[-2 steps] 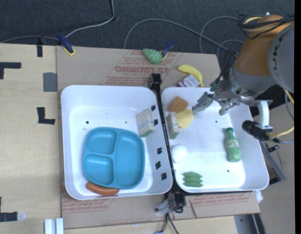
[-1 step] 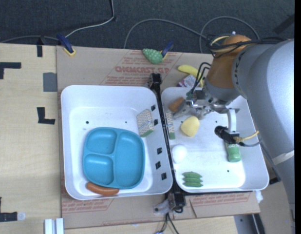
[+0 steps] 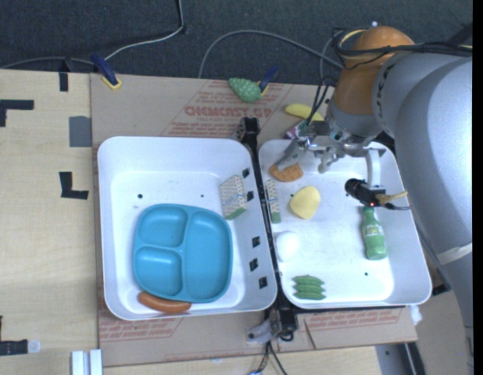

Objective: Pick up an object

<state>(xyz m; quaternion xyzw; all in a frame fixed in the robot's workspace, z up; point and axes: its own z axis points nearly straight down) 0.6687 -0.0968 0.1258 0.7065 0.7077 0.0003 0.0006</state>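
Cookie (image 3: pixel 286 173), brownish and round, sits by the right bin's (image 3: pixel 398 291) far-left corner. Gripper (image 3: pixel 308 156) hangs right over it, fingers apart, nothing between them. Yellow lemon-ish thing (image 3: pixel 305 202) lies just beside.

Grey arm (image 3: pixel 429 123) reaching in from right, orange-banded wrist bent down, gripper (image 3: pixel 312 153) lowered

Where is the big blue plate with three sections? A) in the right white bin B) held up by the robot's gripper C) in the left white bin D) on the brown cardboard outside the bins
C: the blue sectioned plastic plate lies flat in the left white bin, beside an orange sausage-shaped toy at the bin's near edge.
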